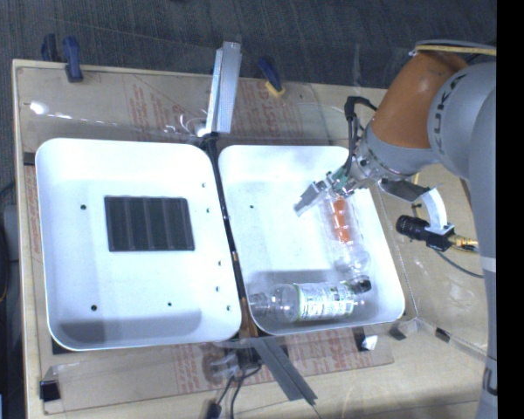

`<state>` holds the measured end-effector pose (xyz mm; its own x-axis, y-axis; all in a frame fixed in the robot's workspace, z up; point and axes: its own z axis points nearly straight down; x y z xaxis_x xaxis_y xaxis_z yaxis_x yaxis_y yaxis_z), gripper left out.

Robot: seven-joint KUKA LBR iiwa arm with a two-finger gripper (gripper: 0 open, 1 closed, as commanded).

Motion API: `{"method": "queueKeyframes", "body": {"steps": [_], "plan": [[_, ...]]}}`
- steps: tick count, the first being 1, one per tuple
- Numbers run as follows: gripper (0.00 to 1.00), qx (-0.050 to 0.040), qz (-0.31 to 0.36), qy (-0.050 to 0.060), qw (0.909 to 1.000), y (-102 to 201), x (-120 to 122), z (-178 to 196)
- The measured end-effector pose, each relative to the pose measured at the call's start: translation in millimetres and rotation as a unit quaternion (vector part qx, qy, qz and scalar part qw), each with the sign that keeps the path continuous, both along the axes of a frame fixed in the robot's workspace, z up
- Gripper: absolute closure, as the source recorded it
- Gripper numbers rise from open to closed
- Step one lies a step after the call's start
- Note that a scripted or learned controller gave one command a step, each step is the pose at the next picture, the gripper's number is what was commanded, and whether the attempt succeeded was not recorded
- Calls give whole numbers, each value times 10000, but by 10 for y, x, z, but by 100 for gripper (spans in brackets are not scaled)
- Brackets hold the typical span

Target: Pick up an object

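1. You've got two white bins side by side on the table (35,103): the left bin (61,190) and the right bin (262,173).
2. The left bin holds a dark ribbed tray (148,223), lying flat, toward that bin's far-left part, well apart from everything else.
3. The right bin holds two clear plastic bottles. One bottle with an orange label (343,230) lies lengthwise along the bin's right wall, cap end toward the near edge.
4. The second bottle, with a white label (310,301), lies on its side along the bin's near edge, running left to right. Its right end sits just beside the first bottle's lower end; you can't tell from here if they touch.
5. The arm (437,103) reaches in over the table's right edge. The tool (327,188) sits low over the right bin's far-right area, at the upper end of the orange-label bottle.
6. Tool state: cannot tell. Too small and cluttered at the tip to judge, and you can't confirm a bottle is gripped.
7. Blue clamps (70,55) sit on the table's far edge; a metal bar (224,85) stands at the far edge between the bins.
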<state>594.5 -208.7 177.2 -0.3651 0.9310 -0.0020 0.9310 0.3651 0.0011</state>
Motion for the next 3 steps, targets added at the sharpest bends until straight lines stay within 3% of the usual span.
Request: {"method": "queueKeyframes", "body": {"steps": [1,2,3], "plan": [[0,11,413,29,9991,466,-132,-149],[0,3,552,11,9985,-17,-88,-287],[0,3,205,12,9998,-23,-66,-156]]}}
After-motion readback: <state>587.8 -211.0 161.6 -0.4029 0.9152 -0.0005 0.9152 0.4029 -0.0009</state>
